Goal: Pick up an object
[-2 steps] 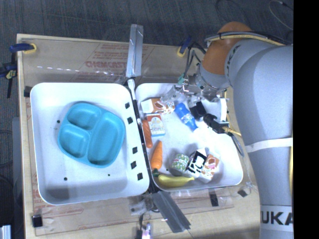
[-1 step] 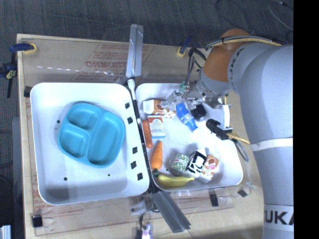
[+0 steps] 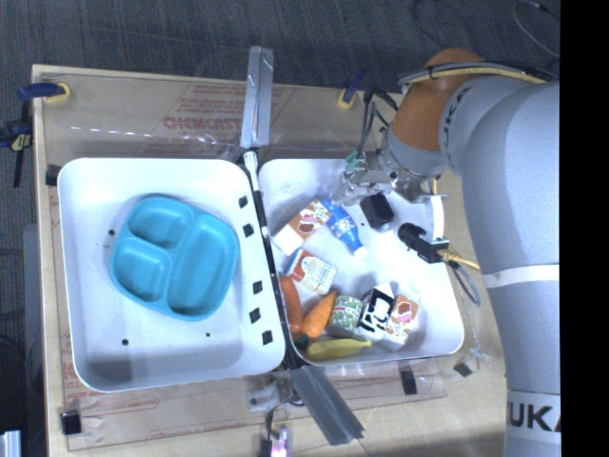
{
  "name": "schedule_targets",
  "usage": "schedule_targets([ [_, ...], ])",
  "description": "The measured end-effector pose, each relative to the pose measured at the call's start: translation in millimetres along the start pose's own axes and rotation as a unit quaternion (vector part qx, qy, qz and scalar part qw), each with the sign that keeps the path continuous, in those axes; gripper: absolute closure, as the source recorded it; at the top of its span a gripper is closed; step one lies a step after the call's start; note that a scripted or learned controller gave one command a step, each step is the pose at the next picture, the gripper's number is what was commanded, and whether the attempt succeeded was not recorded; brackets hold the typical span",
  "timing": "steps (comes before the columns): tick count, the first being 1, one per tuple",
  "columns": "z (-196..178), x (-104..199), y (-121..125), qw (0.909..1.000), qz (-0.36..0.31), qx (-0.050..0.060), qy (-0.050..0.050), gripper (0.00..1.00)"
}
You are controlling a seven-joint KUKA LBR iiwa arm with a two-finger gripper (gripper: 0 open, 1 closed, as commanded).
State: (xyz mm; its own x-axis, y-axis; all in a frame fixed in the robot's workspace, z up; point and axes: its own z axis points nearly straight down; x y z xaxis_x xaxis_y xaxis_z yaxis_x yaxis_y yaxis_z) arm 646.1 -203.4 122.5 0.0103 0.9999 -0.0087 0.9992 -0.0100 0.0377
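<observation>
My gripper [image 3: 360, 181] hangs low over the far end of the right bin [image 3: 447, 298], just above and to the right of a small blue carton [image 3: 343, 228]. A red and white carton [image 3: 308, 220] lies to the left of the blue one. Nothing shows clearly in the gripper's grasp. Further forward lie a white and orange carton [image 3: 312, 272], a carrot [image 3: 320, 313], a green can [image 3: 345, 314], a black and white box [image 3: 377, 311], a red and white pouch [image 3: 403, 316] and a banana [image 3: 338, 347].
The left bin [image 3: 86, 331] holds a blue divided plate [image 3: 176, 256]. A ridge with black clips [image 3: 257, 265] divides the two bins. The grey arm [image 3: 504, 188] covers the right side of the bench.
</observation>
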Motion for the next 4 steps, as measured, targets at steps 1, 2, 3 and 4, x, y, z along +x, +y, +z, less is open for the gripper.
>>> schedule_targets([
  [1, -93.0, 66.7, -47.9, 0.9665, 0.256, 0.021, 0.0, 1.0],
  [2, -92.9, 66.5, -48.0, 0.9665, 0.256, 0.022, 0.0, 0.0],
  [3, -177.0, 17.2, -84.5, 0.9745, 0.223, 0.021, 0.0, 0.0],
  [4, -78.6, 12.2, -52.8, 0.9642, 0.264, 0.022, -0.001, 0.0],
])
